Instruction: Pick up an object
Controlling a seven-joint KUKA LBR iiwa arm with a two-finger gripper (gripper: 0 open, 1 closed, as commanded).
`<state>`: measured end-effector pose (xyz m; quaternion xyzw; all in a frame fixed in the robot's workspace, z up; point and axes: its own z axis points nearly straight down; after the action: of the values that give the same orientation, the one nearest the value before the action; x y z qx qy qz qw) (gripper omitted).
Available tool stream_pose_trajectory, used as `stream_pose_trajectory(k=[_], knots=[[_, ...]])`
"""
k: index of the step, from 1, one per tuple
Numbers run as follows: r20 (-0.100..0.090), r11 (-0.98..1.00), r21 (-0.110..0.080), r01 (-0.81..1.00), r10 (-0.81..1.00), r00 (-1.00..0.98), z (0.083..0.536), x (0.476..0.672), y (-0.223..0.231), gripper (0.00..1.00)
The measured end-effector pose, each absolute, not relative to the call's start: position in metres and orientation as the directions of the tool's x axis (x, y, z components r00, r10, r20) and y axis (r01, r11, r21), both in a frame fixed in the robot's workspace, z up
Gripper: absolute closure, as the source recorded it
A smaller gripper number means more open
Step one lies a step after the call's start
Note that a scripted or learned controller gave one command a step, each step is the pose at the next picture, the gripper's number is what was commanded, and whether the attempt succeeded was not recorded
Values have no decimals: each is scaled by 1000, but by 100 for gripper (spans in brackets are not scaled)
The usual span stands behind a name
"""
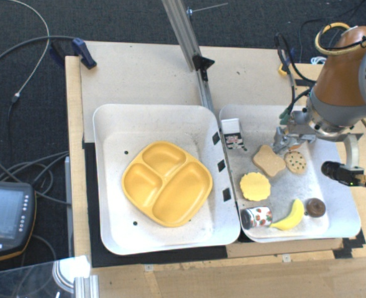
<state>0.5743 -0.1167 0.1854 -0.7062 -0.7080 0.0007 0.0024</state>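
My gripper (286, 143) hangs over the back of the right bin (350, 213), reaching in from the right. Just below it lie a tan slice of toast (268, 161) and a round chocolate-chip cookie (296, 162); the gripper stands right over the gap between them, close to the cookie's top edge. Nothing shows between its fingertips. Farther forward in the same bin are a yellow round waffle-like disc (255, 186), a banana (290, 216), a small brown donut (315, 207), a can on its side (257, 216) and a white carton (232, 133) at the back left.
The left bin (108, 166) holds a yellow divided plate (166, 183). A slanted metal pole (183, 30) runs down to the seam between the bins. Cables and a tablet (5, 216) lie on the floor to the left.
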Motion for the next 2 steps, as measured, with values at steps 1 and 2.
stream_pose_trajectory(k=[1, 2], knots=[[-3, -3, 5, 1000, 1000, 3, 222, 579, -152, 100], [2, 3, -4, 1000, 1000, -3, 201, 580, -123, 100]])
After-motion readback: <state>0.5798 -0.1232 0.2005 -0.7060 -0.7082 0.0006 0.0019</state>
